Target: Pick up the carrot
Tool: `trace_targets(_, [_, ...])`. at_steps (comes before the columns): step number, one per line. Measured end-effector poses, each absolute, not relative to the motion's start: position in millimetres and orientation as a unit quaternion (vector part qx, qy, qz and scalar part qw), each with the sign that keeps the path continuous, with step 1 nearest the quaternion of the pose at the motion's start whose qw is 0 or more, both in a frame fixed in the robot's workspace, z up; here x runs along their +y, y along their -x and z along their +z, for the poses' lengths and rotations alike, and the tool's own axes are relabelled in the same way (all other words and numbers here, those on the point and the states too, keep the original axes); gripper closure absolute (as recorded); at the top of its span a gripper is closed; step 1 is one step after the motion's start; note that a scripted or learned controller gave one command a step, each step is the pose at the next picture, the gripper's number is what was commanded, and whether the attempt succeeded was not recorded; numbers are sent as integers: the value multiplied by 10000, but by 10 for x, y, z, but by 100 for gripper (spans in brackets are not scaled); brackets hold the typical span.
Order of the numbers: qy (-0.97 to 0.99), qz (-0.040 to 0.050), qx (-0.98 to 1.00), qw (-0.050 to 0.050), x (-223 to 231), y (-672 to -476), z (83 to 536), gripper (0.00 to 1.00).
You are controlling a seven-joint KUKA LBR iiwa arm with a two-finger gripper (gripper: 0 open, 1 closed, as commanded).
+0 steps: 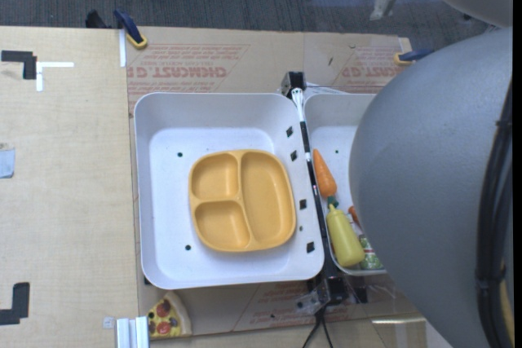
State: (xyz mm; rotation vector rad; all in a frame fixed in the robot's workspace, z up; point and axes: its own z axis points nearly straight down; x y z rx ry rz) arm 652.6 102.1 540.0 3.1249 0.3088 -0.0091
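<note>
Right bin (334, 116) (carrot (324, 173), bottle (344, 237)), left bin (163, 134) plate (242, 200)

Carrot (324, 174) lies along right bin's (336, 116) left wall, yellow bottle (343, 237) just below it, possibly touching. Grey arm (440, 200) covers the bin's right side.

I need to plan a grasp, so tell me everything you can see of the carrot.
The carrot is small, orange and smooth, like a plastic toy. It lies flat in the right bin, close along its left wall, narrow end pointing away from the camera. Its thick end meets the top of a yellow bottle; whether they touch is unclear. The grey arm hides the bin's right side.
</note>
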Motion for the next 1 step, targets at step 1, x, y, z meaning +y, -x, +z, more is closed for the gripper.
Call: trace_targets(1, [-9914,-34,1308,17,246,-6354,5401,0])
